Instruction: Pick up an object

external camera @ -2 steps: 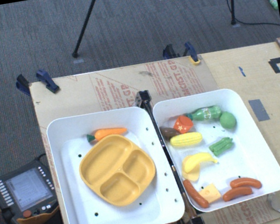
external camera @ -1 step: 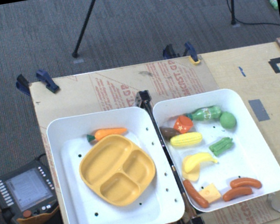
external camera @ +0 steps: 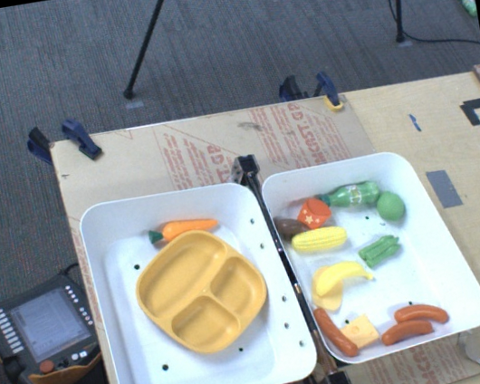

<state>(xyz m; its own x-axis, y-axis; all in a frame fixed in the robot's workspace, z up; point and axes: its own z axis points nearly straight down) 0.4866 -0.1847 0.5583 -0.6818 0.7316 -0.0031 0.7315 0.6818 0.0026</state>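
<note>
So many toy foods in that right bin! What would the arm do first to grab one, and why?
Probably reach in over the right bin and come down above the corn. It lies flat with some bare floor around it, while the banana sits close to other pieces.

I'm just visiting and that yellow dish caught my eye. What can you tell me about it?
The yellow divided plate looks like smooth plastic, rounded in outline, with three compartments: one large, two smaller. It lies flat and right side up, turned at an angle, in the left bin, with nothing in its compartments. A toy carrot lies just beyond its far edge, close to or touching the rim.
</note>
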